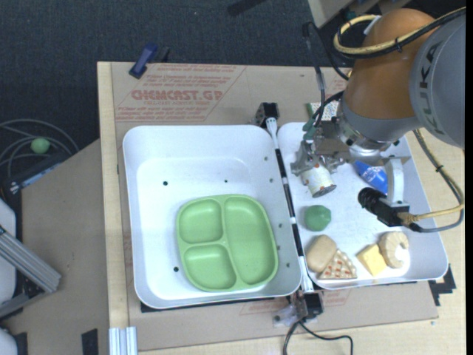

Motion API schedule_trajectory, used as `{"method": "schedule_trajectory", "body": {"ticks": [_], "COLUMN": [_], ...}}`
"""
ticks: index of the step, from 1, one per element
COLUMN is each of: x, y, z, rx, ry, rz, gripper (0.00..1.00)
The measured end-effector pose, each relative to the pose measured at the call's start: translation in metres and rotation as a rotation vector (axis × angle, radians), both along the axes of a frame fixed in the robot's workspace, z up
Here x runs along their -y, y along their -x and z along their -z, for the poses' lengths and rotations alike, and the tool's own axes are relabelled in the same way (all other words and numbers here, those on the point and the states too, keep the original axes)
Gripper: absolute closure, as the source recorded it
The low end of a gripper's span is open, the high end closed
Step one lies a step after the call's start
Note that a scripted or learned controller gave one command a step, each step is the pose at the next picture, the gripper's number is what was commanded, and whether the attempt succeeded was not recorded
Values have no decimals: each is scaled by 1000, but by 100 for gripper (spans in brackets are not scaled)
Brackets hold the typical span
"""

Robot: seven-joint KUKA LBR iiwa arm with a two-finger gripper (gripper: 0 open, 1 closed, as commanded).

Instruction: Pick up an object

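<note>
— Where is the claw (319,174)?
— Low over the right bin (421,198), at its far left; whether it grips anything, I cannot tell.
— And the objects?
— A green ball (318,217) lies just near of it; bread (321,252), pizza slice (340,265) and cheese (372,259) lie nearer still.

Robotics lab or test cell, not home. Evidence: industrial grey arm (436,72) with orange band over table (185,87) topped with printed board; two white bins (148,154) fixed side by side; loose cables (22,146) coiled on dark carpet floor (74,21); aluminium extrusion (29,261) at left edge; toy food pieces (336,261) and green divided plate (224,240) as test props.
</note>
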State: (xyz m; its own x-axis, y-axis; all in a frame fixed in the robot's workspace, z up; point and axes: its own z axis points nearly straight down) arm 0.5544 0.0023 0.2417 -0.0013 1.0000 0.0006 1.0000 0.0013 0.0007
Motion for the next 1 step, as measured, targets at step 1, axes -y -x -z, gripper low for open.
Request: {"method": "schedule_trajectory", "body": {"ticks": [1], "x": [-12], "y": [2], "z": [-2], "rx": [0], "ry": [0], "rz": [0], "gripper": [100]}}
